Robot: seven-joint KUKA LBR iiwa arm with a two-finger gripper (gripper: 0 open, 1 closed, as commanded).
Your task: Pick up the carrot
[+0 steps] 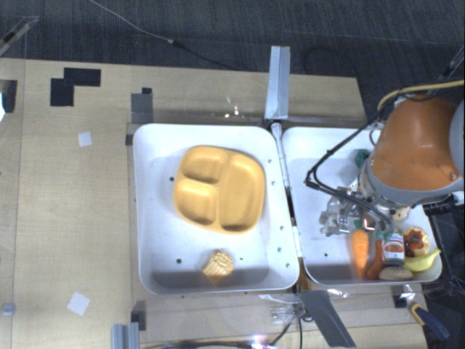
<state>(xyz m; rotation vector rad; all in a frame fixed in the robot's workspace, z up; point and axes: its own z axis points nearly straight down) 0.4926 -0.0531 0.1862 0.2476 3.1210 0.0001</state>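
On the light wooden desk (pixel 65 217) two shallow white bins sit side by side, touching along a shared middle edge. Inside the left bin (pixel 156 195) a yellow divided plate (pixel 219 188) with three compartments lies near the middle, tilted a little; nothing lies in its compartments. Nearer the front wall of that same bin rests a small tan, bumpy object (pixel 218 265), well apart from the plate; what it is cannot be told.

Over the right bin (pixel 312 158) hangs the arm, its orange band (pixel 418 147) covering much of the bin's far right part. Below it the gripper (pixel 341 220) shows as a tangle of grey metal and black cable, low over the bin floor just left of the carrot; whether its fingers are wide or narrow cannot be told, and nothing can be seen between them.

Against the front right corner of the right bin lies a cluster of toy food. The carrot (pixel 360 251) lies at the left of the cluster, orange, pointing roughly front to back, on the bin floor. Just beside it on the right stands a small bottle with a red label (pixel 393 249). Further right are a yellow banana (pixel 426 262) and a small red piece (pixel 415 239), and a brown potato-like piece (pixel 396 273) lies at the front wall.
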